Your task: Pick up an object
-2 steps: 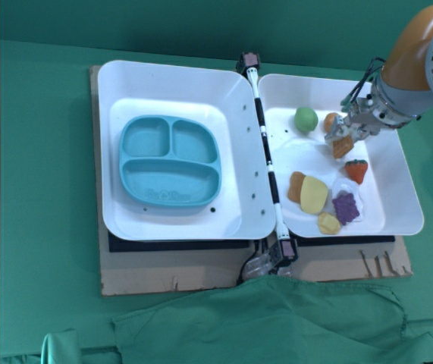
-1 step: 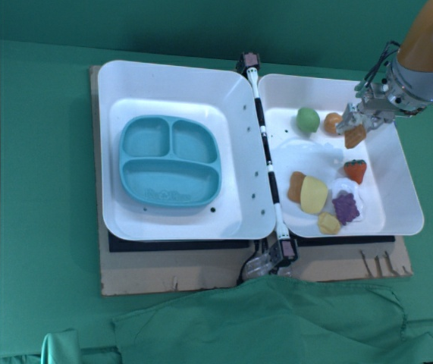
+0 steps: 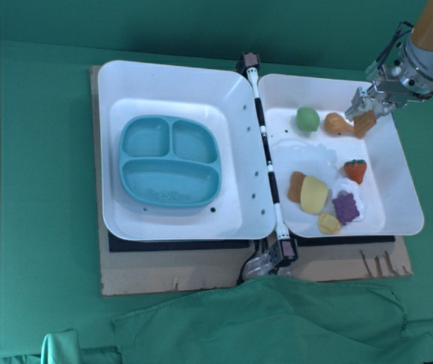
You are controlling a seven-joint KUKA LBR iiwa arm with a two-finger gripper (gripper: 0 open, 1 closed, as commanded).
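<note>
The right bin (image 3: 398, 180) holds several toy foods. An orange drumstick-shaped piece (image 3: 337, 123) with a brown end lies at the bin's far side, next to a green ball (image 3: 307, 119). My gripper (image 3: 363, 110) hangs just over the brown end, at the bin's far right corner. Its fingers look open and nothing is between them. Nearer the front lie a red strawberry (image 3: 356, 171), a yellow piece (image 3: 315, 195) on an orange one (image 3: 297, 186), a purple grape bunch (image 3: 346, 206) and a small yellow piece (image 3: 328, 223).
The left bin (image 3: 117, 89) holds a teal divided plate (image 3: 171, 161). A black-and-white hinge bar (image 3: 265, 154) runs between the bins. Both bins rest on a cardboard sheet (image 3: 140, 279) over green cloth, which bunches up at the front.
</note>
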